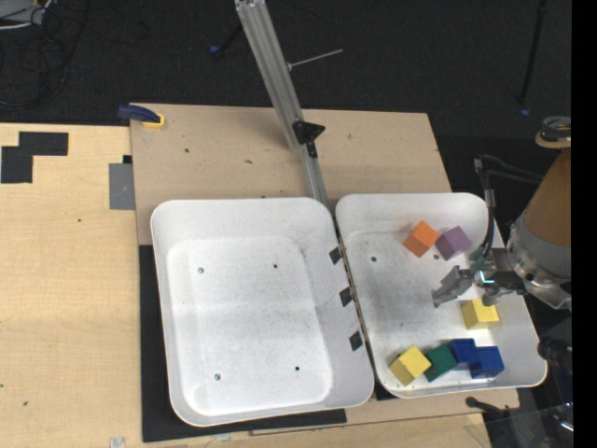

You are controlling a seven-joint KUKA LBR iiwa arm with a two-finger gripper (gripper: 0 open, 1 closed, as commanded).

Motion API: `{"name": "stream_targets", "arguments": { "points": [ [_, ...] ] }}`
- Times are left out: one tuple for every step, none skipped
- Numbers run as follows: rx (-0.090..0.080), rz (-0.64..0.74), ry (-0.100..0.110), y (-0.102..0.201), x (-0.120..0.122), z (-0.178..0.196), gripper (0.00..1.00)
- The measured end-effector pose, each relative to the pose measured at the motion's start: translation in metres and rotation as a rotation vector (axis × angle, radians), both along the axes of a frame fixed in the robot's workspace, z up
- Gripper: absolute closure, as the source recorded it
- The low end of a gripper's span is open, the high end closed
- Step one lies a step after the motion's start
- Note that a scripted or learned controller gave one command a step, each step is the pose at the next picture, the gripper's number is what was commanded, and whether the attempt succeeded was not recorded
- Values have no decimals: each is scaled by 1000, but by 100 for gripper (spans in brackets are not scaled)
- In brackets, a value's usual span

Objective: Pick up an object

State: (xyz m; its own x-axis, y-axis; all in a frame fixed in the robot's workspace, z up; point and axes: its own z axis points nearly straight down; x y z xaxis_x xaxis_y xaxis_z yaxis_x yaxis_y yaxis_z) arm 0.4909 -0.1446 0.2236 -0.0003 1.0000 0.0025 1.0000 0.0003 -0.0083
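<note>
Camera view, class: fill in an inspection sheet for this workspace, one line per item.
Surface: wooden bench bearing a left bin and a right bin.
Job's things: in the right bin, an orange block, purple block, two yellow blocks, green block, blue blocks.
Clutter: metal rail leaning over the bench.
Grippers: gripper low over the right bin, beside the yellow block.
Cables: some at top left.
Surroundings: dark floor.

Light wooden bench (280, 152) fills the middle of the frame, two white bins side by side on it: left bin (244, 311) lower centre, right bin (392, 222) lower right.
</note>
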Motion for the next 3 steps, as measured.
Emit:
{"name": "stream_targets", "arguments": {
  "points": [
    [-1, -3, -5, -1, 1, 2, 0],
    [0, -3, 0, 7, 2, -44, 0],
    [0, -3, 0, 9, 5, -89, 0]
  ]
}}
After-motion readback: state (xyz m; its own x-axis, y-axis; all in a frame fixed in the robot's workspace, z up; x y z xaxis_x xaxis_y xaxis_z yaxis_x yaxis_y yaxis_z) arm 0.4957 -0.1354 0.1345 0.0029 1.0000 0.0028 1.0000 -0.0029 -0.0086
